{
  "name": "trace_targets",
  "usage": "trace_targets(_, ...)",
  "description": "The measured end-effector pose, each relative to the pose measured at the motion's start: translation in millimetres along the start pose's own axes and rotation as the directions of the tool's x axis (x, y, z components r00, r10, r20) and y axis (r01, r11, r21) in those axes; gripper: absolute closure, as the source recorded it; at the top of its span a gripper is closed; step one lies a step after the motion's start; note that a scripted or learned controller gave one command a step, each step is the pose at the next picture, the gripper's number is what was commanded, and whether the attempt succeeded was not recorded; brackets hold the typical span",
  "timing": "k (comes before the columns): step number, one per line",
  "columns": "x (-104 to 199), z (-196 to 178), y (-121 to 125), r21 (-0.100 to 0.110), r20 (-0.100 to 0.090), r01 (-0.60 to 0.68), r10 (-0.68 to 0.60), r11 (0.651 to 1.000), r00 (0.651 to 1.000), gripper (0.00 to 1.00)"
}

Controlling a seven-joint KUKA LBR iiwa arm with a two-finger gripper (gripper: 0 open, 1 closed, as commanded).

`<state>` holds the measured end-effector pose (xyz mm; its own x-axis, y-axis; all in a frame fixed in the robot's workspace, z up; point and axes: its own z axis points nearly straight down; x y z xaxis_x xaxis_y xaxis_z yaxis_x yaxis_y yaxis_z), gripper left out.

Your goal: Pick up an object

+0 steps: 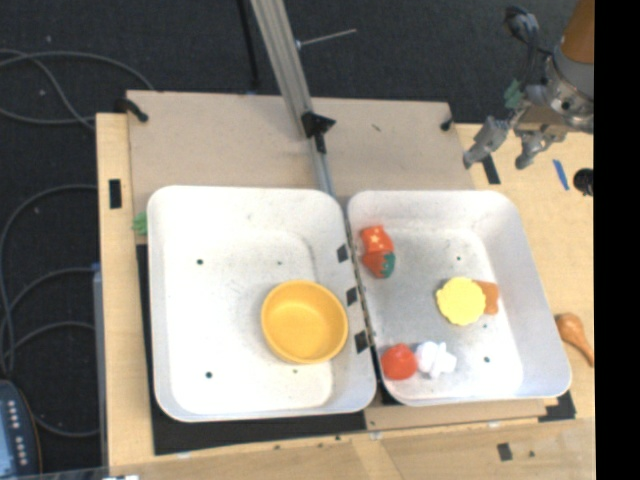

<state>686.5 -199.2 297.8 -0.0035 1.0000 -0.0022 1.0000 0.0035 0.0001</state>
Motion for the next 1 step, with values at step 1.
trace_targets(1,-1.0,-0.2,-0.3,0.001,0.003,0.0,0.0,1.0,1.0,0.0)
